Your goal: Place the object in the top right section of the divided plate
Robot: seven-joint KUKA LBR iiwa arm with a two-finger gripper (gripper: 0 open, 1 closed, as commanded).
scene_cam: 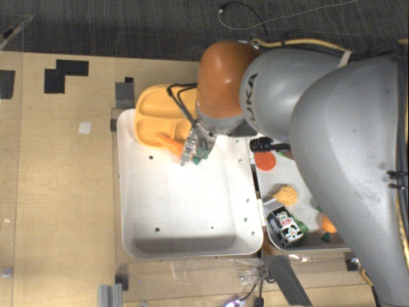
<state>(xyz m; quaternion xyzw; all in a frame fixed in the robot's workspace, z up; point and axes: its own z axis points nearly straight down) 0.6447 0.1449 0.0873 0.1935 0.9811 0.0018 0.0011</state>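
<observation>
Gripper (190, 153) is seen over the left white bin (185, 229), beside the yellow divided plastic plate (156, 110); finger state cannot be told. An orange carrot-like object (169, 145) is laid diagonally, pointing lower-right toward the gripper, upper-left end on the plate.

Two shallow white bins sit side by side on a pale wooden worktop (57, 190). The left bin (185, 216) has a bare white floor. The right bin (281, 242) holds a red disc (266, 162), a yellow corn-like toy (285, 194) and a small black-and-white item (284, 226). Black patches (65, 74) mark the worktop's far left.
</observation>
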